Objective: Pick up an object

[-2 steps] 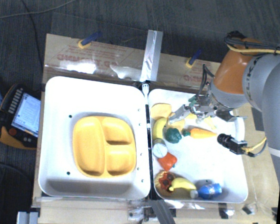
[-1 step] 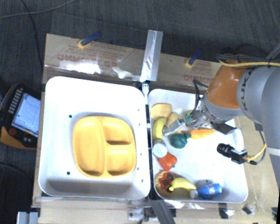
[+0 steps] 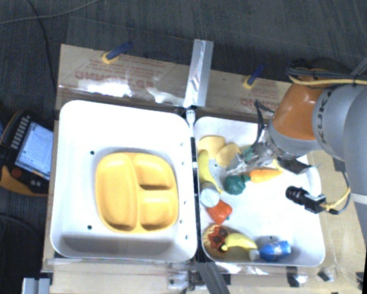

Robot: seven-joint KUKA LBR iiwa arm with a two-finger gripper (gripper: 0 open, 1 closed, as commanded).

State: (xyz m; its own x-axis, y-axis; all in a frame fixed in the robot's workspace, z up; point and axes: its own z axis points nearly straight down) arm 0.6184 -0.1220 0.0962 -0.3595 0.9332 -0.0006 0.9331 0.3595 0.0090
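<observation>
Fingers (image 3: 246, 162), whose opening we cannot tell, sit over the teal object (image 3: 235, 184) at the right bin's (image 3: 310, 246) ten o'clock; crowding neighbours could spoil our grasp.

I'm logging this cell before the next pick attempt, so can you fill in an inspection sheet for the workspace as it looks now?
Surface: two white bins side by side, left bin, right bin.
Job's things: right bin holds a teal object, orange carrot-like piece, red piece, banana, blue object, pale yellow items.
Clutter: yellow divided tray in left bin.
Grippers: gripper low over the right bin's far-left items; grasp cannot be told.
Cables: black cable on the floor.
Surroundings: handheld pendant left of the bench.
</observation>
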